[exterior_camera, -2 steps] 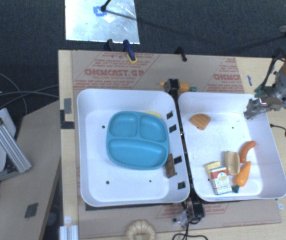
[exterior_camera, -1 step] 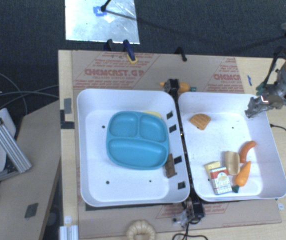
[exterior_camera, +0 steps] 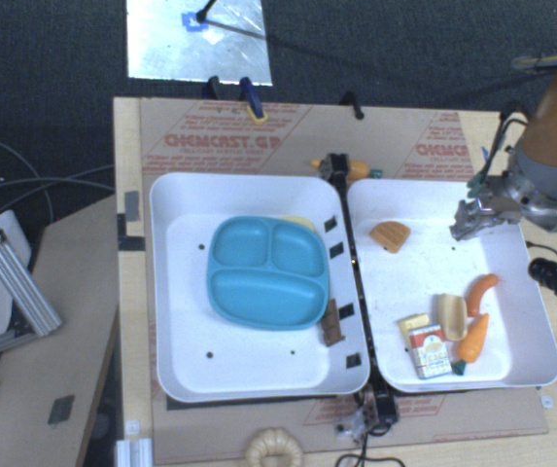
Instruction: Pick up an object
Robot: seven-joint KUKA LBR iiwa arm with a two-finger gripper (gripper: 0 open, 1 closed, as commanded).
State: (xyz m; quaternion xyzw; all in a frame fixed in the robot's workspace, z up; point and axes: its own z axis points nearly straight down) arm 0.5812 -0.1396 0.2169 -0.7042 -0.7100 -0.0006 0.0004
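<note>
The pincer point(exterior_camera: 474, 217) hangs over the right bin point(exterior_camera: 404, 290), near its back right edge; I cannot tell its state. This looks like the approach step, nothing picked yet. The nearest thing, a tan piece point(exterior_camera: 391, 234), lies apart to its left with bare floor around. Other items crowd the front corner.

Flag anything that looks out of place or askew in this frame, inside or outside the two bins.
Two small oddities. A brown piece lies against the blue tray by the left bin's inner wall. A yellow-orange item sits outside both bins, on the cardboard behind the divider. The right bin's items look simply scattered.
</note>
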